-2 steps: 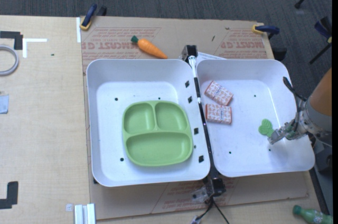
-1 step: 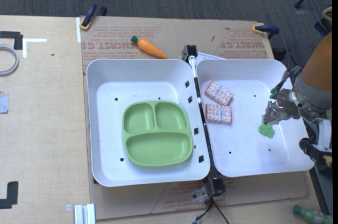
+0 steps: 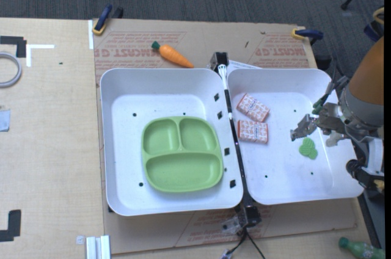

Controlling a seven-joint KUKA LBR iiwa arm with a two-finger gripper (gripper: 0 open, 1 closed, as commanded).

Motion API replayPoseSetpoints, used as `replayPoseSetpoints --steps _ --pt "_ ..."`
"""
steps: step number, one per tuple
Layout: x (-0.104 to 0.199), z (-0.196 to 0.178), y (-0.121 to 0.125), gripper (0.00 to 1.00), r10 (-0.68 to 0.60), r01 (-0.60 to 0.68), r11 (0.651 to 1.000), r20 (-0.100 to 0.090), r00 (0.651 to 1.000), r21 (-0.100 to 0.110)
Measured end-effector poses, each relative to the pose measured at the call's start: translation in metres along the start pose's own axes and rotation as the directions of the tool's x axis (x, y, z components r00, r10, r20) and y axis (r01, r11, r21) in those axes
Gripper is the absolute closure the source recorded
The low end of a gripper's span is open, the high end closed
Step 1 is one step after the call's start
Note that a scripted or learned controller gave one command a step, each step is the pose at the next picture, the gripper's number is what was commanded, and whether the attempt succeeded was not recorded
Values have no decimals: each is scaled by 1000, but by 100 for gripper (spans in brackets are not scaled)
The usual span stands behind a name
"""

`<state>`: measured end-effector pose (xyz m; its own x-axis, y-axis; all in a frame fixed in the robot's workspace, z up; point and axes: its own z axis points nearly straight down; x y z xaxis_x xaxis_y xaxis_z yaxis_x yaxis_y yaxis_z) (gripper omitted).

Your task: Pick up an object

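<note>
Arm reaches in low over the right bin (image 3: 275,187). Claw (image 3: 303,129) spread, holding nothing, with a green object (image 3: 308,149) just beneath it.

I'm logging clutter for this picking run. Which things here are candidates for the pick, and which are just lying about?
Candidates: green lump near the gripper; two patterned packets; green divided plate.
Lying about: toy carrot behind the bins; blue clamps.

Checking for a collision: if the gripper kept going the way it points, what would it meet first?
Probably the lower box: the gripper points left across the right bin. Height is unclear, so it might pass above it.
</note>
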<state>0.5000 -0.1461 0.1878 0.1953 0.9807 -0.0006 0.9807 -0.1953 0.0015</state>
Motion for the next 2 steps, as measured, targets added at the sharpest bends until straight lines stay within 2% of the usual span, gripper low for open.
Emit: replayPoseSetpoints --steps 1,2 --pt "-19 96 19 0 -96 96 995 0 995 1" --pt "62 74 54 0 -49 49 999 0 999 3"
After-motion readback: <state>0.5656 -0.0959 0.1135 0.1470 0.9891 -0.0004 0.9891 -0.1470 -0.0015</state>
